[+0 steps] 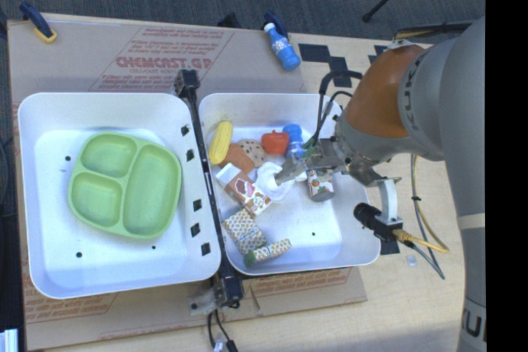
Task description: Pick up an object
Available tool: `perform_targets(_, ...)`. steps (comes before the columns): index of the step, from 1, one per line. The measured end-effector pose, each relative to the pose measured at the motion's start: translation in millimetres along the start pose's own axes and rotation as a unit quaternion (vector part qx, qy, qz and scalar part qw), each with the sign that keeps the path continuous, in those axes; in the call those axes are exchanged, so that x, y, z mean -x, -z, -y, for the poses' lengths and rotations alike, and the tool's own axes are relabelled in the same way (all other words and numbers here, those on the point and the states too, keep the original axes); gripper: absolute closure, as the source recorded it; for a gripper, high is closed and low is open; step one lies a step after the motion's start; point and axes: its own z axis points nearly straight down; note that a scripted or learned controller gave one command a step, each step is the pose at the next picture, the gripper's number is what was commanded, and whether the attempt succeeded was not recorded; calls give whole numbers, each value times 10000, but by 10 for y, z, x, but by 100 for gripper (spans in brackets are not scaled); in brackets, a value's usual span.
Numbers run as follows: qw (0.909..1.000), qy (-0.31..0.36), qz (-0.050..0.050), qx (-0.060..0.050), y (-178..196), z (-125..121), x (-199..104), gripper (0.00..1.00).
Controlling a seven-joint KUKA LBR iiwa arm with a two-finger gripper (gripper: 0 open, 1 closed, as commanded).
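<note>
I am reaching for the white wrapper lying among the clutter mid-way in the right bin, my gripper hovering just beside it, grip state unclear, and next I judge I must lower and close.

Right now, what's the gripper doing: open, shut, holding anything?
Gripper: low in the right bin among the toy items; open or shut cannot be told, and no grasped item is visible.

A robot lab bench: cardboard-lined table, clamped white bins, grey-and-orange arm.
</note>
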Motion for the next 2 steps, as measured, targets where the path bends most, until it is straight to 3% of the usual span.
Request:
perform_targets(1,10000,-74,-26,7,-553,664,-21,0)
perform_targets(2,10000,-41,-24,8,-449,654,-22,100)
